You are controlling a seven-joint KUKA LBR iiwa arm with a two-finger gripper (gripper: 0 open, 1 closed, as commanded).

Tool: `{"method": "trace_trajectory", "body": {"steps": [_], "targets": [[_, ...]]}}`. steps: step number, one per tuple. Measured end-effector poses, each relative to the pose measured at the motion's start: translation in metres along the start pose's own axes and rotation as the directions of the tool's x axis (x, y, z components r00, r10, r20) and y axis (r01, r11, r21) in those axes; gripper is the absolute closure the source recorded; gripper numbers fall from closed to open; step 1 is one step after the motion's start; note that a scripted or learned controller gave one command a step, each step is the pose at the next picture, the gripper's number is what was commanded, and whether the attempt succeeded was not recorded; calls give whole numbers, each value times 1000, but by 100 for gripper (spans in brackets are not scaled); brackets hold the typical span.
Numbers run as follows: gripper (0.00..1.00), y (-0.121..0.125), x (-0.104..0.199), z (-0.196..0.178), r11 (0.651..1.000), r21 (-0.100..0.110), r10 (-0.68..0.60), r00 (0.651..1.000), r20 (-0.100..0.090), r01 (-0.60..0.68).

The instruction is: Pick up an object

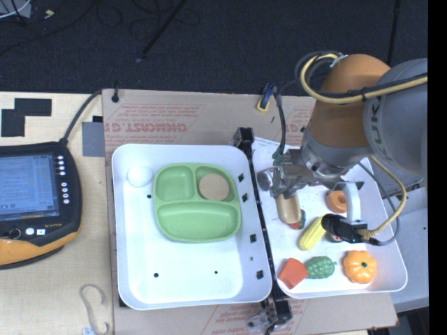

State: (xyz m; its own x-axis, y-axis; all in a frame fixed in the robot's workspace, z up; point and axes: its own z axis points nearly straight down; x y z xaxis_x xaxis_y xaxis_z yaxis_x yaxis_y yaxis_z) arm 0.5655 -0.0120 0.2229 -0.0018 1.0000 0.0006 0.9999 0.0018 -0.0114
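Red block [292,273] sits lowest in right bin [391,278], beside green veg [320,267] and pumpkin [359,266]. I see gripper [286,199] above them over a tan cylinder [288,209]; grip state unclear. Nothing lifted yet, pick pending.

The brown cardboard sheet [174,117] under the bins has red letters printed upside down, too blurry to read for sure. The handheld screen [26,183] shows lines too small to read.

Grey arm [391,110] reaches in from right, bent downward; claw [285,190] low
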Motion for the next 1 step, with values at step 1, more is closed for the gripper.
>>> {"method": "trace_trajectory", "body": {"steps": [1], "targets": [[100,5,-2,8,1000,0,0,1000,1,0]]}}
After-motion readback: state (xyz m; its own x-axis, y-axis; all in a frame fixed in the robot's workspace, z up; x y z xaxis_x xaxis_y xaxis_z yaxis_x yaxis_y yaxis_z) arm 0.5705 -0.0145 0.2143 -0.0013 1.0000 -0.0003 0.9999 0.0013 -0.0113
